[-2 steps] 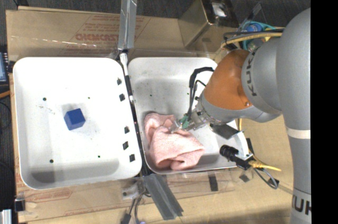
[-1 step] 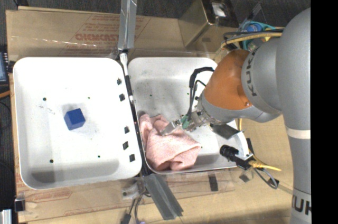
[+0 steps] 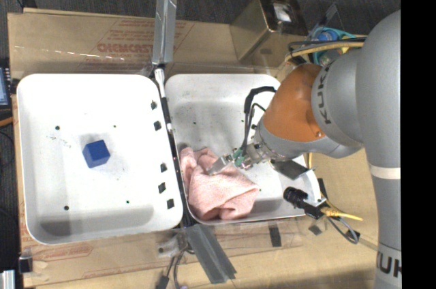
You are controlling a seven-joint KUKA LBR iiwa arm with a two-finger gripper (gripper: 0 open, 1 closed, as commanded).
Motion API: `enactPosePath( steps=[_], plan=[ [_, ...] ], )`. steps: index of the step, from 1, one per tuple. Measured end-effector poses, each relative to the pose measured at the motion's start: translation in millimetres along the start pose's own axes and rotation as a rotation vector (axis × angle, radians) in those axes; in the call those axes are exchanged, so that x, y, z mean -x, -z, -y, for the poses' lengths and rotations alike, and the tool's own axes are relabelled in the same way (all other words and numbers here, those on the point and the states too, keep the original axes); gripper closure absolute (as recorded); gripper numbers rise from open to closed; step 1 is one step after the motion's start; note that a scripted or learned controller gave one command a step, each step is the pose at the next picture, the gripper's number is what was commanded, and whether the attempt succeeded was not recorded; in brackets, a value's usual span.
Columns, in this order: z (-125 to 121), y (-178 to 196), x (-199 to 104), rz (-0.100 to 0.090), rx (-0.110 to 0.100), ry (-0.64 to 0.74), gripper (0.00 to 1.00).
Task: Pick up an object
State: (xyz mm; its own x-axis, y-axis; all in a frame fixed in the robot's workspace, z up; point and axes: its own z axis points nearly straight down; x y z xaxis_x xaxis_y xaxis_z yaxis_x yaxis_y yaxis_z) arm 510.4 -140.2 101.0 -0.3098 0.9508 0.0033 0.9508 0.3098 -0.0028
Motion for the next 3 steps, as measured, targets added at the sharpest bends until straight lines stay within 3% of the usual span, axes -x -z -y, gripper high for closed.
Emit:
enactPosePath(
  steps=[1, 2, 3],
  plan=[
    [-28.4, -9.9, 6.5, 0.001, 0.000, -0.406, 0.00],
    [-44.9, -10.6, -31.6, -0.001, -0.003, -0.368, 0.00],
    [-44.7, -1.6, -32.5, -0.004, -0.008, -0.362, 1.00]
  ],
)
